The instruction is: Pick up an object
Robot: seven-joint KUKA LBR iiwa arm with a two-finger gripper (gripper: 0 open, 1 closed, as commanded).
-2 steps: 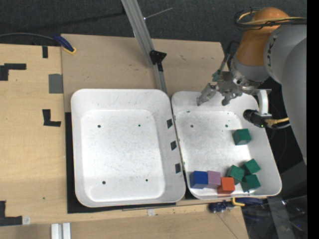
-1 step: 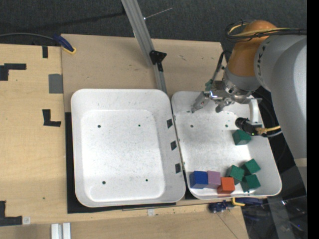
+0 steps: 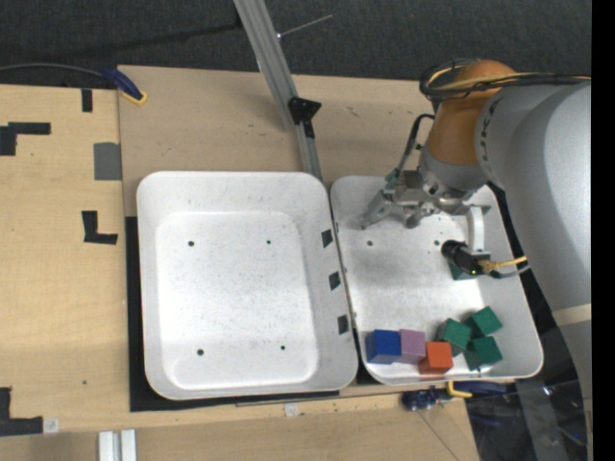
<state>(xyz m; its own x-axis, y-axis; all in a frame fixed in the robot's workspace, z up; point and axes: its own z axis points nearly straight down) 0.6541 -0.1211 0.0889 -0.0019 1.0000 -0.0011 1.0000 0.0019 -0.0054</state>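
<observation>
My gripper (image 3: 392,219) hangs over the upper part of the right bin (image 3: 384,277), fingers spread open with nothing between them. Along the bin's front edge lie a blue cube (image 3: 384,344), a lilac cube (image 3: 413,343) and an orange cube (image 3: 438,356). Three green blocks (image 3: 483,322) cluster at the front right corner. Another small green piece (image 3: 466,267) sits near the right wall, beside a black and yellow fitting (image 3: 457,253). All the blocks are well in front of the gripper and apart from it.
The left bin (image 3: 231,286) stands next to the right one, with small black clips (image 3: 334,279) between them. A slanted metal rod (image 3: 279,65) runs down to the bins' back edge. The grey arm (image 3: 548,190) covers the right side.
</observation>
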